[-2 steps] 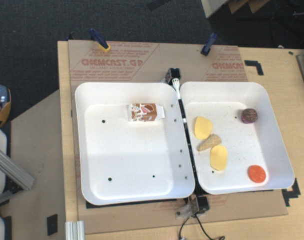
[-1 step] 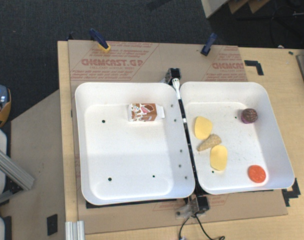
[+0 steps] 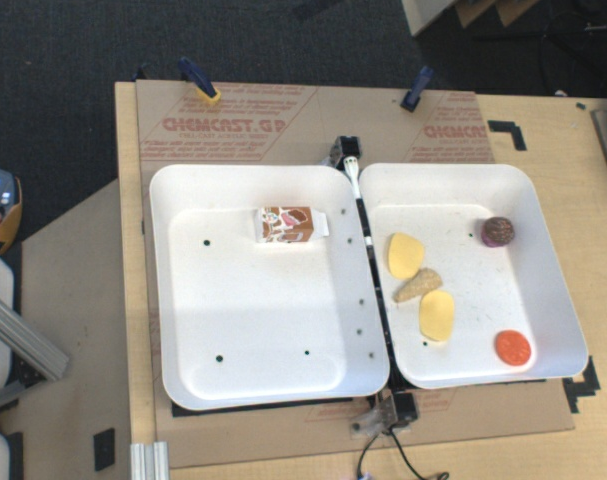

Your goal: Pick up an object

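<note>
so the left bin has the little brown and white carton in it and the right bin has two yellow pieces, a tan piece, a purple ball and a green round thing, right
Not quite: the round thing near the front corner of the right bin is orange, not green. The camera view shows it. The rest holds: the brown and white carton lies in the left bin, and the right bin holds two yellow pieces, a tan piece and a purple ball.

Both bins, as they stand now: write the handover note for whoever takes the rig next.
Left bin: one small brown-and-white carton lying near the far wall.
Right bin: two yellow pieces, one above the other, with a tan piece between them, touching or nearly so; a dark purple round item near the far right; an orange round item at the near right.
Done: nothing lifted; every item lies in a bin.
Left: pick up one object. The carton and the orange item stand apart from the rest, so are probably the easiest.
</note>
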Robot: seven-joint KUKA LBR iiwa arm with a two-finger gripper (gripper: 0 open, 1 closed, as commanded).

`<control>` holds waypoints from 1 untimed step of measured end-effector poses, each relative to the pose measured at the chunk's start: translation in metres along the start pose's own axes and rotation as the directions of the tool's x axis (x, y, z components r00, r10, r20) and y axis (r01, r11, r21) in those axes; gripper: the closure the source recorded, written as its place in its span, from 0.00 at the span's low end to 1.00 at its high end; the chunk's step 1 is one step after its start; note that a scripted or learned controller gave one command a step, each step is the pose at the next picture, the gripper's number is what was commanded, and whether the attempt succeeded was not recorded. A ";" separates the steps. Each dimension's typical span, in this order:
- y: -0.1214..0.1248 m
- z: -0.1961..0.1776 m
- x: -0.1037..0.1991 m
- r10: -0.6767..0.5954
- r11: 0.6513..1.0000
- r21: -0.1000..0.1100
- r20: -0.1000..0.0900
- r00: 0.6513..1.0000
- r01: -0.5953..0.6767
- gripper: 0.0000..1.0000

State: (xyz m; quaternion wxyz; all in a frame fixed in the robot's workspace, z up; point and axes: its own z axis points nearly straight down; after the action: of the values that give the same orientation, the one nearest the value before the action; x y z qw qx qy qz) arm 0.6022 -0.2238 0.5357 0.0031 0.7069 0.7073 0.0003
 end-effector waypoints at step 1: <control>0.001 0.000 0.000 0.000 1.000 0.000 0.000 1.000 0.000 1.00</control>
State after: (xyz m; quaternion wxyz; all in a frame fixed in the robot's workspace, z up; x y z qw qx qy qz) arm 0.6035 -0.2238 0.5357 0.0030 0.7069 0.7073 0.0003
